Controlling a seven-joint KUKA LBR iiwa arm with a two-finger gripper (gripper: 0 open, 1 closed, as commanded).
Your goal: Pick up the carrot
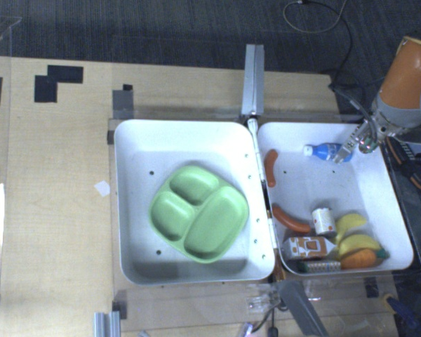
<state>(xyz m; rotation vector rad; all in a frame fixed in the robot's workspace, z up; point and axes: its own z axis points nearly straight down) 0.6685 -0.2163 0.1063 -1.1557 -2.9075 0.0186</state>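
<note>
The grey arm with its orange band reaches in over the right-hand white bin (400,209), and its jaws, the gripper (351,149), sit low near that bin's far right corner, right at a small blue-and-white plastic bottle (321,151) lying on its side. The metal tips touch or overlap the bottle's right end, but whether they are clenched, released or grasping the bottle I cannot tell from here.

The orange toy carrot (358,259) lies in the near right corner of the same bin, well apart from the gripper, tucked against the near wall just below two yellow toy bananas (356,234). Beside it to the left rests a small printed carton (309,247) with a dark flat item along the wall beneath it, and a white can (323,220) sits just above. A reddish toy sausage (292,219) lies near the bin's left wall, and a second red sausage (270,168) stands further back along that wall.

The left-hand white bin (137,188) on the wooden counter (49,202) carries a pale green divided plate (199,212) in its middle.
</note>
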